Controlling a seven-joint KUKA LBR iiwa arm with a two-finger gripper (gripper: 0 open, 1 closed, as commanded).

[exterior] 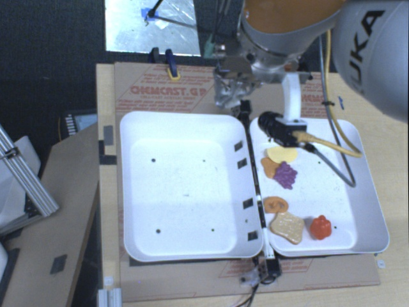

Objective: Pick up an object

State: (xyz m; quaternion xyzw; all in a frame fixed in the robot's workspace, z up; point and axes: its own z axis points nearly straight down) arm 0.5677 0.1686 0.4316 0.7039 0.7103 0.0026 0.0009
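Observation:
The right bin (364,190) holds several small toy foods. A yellow piece (282,154) lies near the bin's back left, with an orange piece (269,167) and a purple grape bunch (285,175) just in front of it. Nearer the front lie a brown ring-shaped piece (276,204), a slice of toast (287,228) and a red pepper (321,227). My gripper (234,98) hangs over the back edge where the two bins meet, behind and to the left of the yellow piece. Nothing shows in its grasp.
The left bin (128,171) sits beside the right one, with black clips (241,164) along the shared wall. A black block (278,128) with a yellow cable (332,147) juts over the right bin's back. A blue-and-yellow clamp (171,64) stands behind the bins.

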